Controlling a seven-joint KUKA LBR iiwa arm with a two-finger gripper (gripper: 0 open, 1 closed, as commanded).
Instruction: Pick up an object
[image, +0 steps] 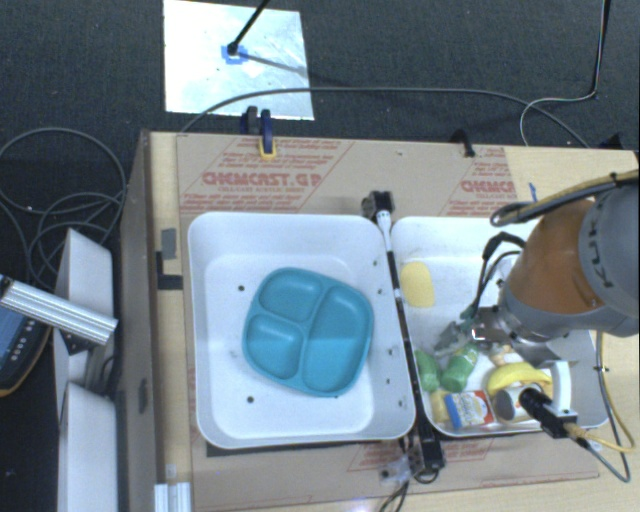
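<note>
Camera view: end effector (470, 335), grip unclear, above glossy green items (443, 370).

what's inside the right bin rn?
In the right bin: a pale yellow piece, green items, a banana and a small printed box. The arm covers the bin's right part, so anything beneath it is hidden.

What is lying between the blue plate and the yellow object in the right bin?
In the camera view, between the blue plate and the yellow object lie the bins' adjoining white rims.
</note>
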